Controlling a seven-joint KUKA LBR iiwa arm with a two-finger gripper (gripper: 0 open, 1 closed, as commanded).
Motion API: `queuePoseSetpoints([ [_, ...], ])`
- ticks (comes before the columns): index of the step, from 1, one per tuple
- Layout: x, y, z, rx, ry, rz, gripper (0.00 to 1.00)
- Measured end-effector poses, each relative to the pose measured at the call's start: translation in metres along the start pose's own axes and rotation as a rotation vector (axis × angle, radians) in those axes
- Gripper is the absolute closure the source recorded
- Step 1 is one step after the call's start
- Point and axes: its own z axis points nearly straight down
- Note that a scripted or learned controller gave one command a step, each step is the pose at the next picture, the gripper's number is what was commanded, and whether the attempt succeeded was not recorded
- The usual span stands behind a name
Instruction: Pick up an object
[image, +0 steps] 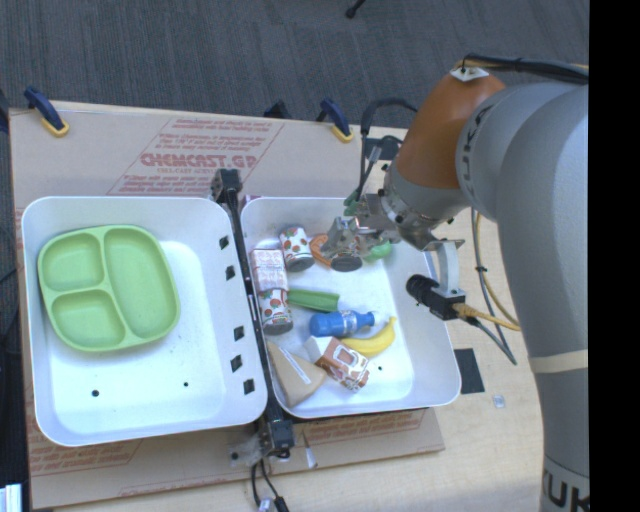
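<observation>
Clutter crowding right bin (432, 370): carton (346, 364), banana (374, 341), blue bottle (338, 323), green piece (314, 299). Gripper (347, 242) hovering farther back, beside small can (296, 247); grip state unclear, cannot tell. Advising vertical descent onto isolated item, avoiding wall.

One fixed camera looks down at a slant on the bench (200, 150), far enough to take in both bins (60, 400); the arm (520, 150) enters right of the bins.

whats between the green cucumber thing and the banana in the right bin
In the camera view, a blue bottle lies between the green cucumber and the banana, touching the banana's upper edge.
</observation>
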Motion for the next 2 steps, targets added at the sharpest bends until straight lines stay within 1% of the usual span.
queuePoseSetpoints([
  [1,0.0326,-0.0766,-0.0444,0.003,0.000,0.001,1.00],
  [2,0.0326,-0.0761,-0.0544,0.004,0.000,-0.003,1.00],
])
